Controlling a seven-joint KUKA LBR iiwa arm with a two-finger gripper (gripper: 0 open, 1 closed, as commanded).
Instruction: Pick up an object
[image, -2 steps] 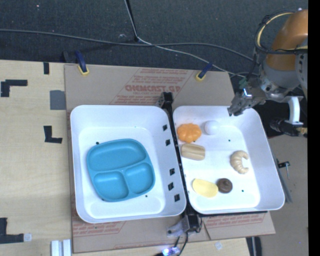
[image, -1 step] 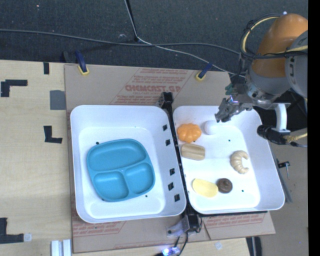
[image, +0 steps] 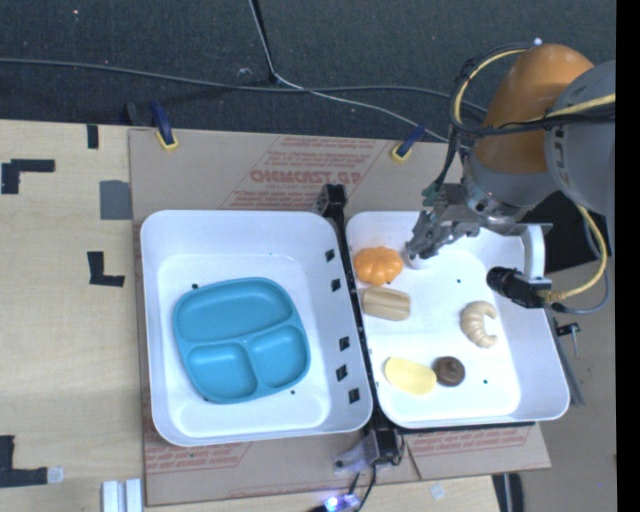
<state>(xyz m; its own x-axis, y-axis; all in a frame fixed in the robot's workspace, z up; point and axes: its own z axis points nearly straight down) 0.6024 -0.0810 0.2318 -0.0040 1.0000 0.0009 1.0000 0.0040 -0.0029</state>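
The robot arm (image: 530, 110) is big and grey, with an orange band, and it reaches in over the right bin (image: 500, 400). That bin is the one to watch, so every place here is told from it.

Just beside the right bin, on its left, sits the left bin (image: 160, 240). In it lies a blue plate (image: 240, 335) with three parts. Nothing sits on the plate.

Inside the right bin there are five small things. A tan bread roll (image: 386, 304) lies by the bin's left wall. Just above the roll, near the bin's top left corner, is an orange pumpkin (image: 378, 265). A pale croissant (image: 480, 323) lies toward the bin's right side. A yellow lemon (image: 409, 375) lies near the bin's bottom edge, and a small brown donut (image: 449, 371) sits just beside it.

The gripper (image: 424, 245) hangs low in the top part of the right bin — just to the right of the pumpkin. How wide it stands is too hard to see, so that cannot be told. Nothing shows between its tips.

So the job looks only started. The arm is down near the pumpkin, which seems to be the thing it wants — but nothing is picked up yet. The grab and the lift are left to do.
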